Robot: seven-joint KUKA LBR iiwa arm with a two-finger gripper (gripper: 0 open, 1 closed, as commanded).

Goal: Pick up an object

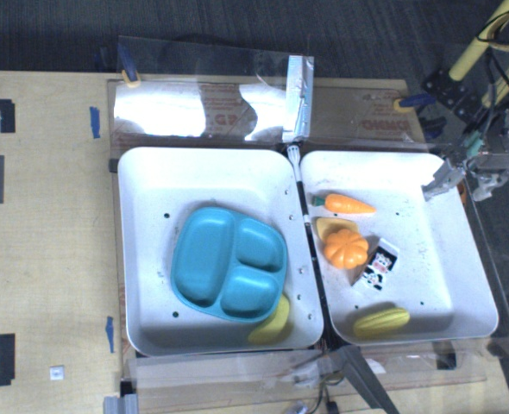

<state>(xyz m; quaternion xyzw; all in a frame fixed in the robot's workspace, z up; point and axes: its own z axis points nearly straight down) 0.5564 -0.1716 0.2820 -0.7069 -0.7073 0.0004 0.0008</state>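
Note:
The right bin [427, 257] holds an orange carrot [349, 203], an orange pumpkin [347, 248] resting partly on a yellow piece [330, 227], a small black-and-white item [380, 266] and a yellow-green fruit [381, 320] near the front wall. In the left bin [142, 231] lies a blue divided plate [229, 263], with a yellow fruit [276, 319] tucked under its front right corner. My gripper [451, 178] hovers at the right bin's far right corner, well away from all the objects and with nothing seen in it.
A clear plastic sheet [211, 102] and a shiny upright divider [299, 97] stand behind the bins. Cables and yellow tubing [483, 41] crowd the upper right. The wooden bench [47, 231] stretches left of the bins.

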